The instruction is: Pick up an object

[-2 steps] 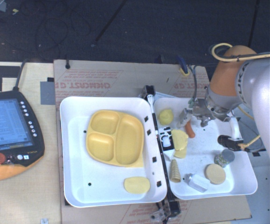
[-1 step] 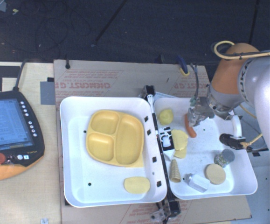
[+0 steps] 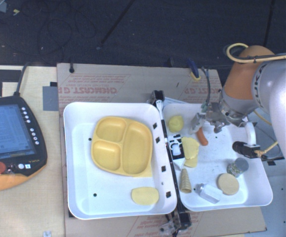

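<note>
My gripper (image 3: 208,125) hangs over the back of the right bin (image 3: 261,194), open, with nothing seen between its fingers. A small orange carrot-like piece (image 3: 202,137) lies on the bin floor just below and in front of the fingertips. To its left are a round yellow fruit (image 3: 176,123) and a pale yellow wedge (image 3: 190,150). Nearer the front lie a waffle cone (image 3: 185,180), a white bottle (image 3: 208,192), a tan disc (image 3: 228,183) and a small grey can (image 3: 238,167).
The left bin (image 3: 76,181) holds a yellow divided plate (image 3: 121,144) and a yellow oval piece (image 3: 144,195). A black-and-white card (image 3: 175,146) sits by the divider between the bins. A control pendant (image 3: 9,137) rests at the far left.
</note>
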`<state>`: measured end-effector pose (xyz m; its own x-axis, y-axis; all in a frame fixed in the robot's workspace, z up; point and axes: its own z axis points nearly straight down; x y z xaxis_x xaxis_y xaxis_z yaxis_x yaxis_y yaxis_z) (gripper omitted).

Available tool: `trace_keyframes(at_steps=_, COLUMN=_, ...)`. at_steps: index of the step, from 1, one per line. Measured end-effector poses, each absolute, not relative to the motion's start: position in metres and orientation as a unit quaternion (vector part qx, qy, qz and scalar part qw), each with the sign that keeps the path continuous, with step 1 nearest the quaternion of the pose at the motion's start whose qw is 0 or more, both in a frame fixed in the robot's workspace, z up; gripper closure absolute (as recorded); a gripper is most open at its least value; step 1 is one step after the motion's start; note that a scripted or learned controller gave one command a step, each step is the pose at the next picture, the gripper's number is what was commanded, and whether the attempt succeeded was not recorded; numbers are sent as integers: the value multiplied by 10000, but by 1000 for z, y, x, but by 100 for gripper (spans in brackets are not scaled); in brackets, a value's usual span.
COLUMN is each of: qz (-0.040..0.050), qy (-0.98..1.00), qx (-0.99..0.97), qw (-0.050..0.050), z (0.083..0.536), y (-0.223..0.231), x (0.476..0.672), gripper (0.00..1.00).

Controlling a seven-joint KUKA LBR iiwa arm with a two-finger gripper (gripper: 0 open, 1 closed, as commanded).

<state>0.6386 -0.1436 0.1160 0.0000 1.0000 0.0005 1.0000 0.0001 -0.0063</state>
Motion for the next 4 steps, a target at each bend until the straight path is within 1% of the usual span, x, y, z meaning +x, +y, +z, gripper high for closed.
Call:
trace_keyframes(at_steps=1, qz=11, qy=-7067, qx=-7075, qw=10, z=87, y=-139, x=626, gripper=0)
trace_keyframes(at_steps=2, qz=-1, qy=-7062, qx=-7080, qw=19, z=99, y=-139, x=627, gripper=100)
trace_keyframes(at_steps=3, qz=2, qy=-7061, qx=-7081, qw=21, z=98, y=-139, x=627, gripper=0)
trace_keyframes(at_steps=4, qz=5, qy=-7055, qx=-7087, qw=28, z=108, y=-140, x=626, gripper=100)
